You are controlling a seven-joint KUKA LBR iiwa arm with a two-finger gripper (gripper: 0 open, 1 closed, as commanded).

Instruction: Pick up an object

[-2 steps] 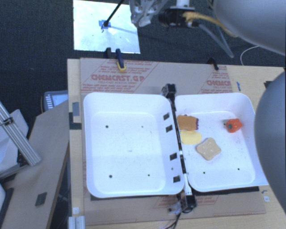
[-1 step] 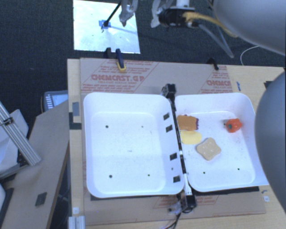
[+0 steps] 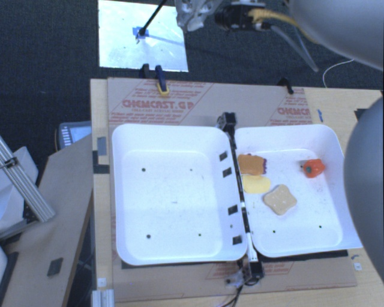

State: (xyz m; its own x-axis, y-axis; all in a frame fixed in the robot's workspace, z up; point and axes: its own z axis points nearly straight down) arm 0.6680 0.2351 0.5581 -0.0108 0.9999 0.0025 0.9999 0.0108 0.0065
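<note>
The gripper [image 3: 193,13] is seen at the top edge of the camera view, cut off by the frame and raised well apart from both bins, above a shiny metal sheet [image 3: 143,36] laid on the dark floor beyond the tabletop [image 3: 101,204]. Whether the gripper is open or closed cannot be told. The grey arm [image 3: 366,174] is seen blurred along the view's right side, overlapping the right bin [image 3: 327,135]. Four small things are found in that bin. An orange-brown piece [image 3: 251,163] with a purple edge is placed close to the dividing wall, and a flat yellow piece [image 3: 257,184] is found just below it. A tan toast-shaped piece [image 3: 279,199] is set just beside the yellow one, and an orange-red piece [image 3: 312,168] with a green spot is found well apart, toward the arm's side. The left bin [image 3: 120,180] is set against the right one, and both are carried on a board [image 3: 157,105] printed CHEMCAST GP, with a blue and yellow clamp [image 3: 161,81] at its far edge.
</note>
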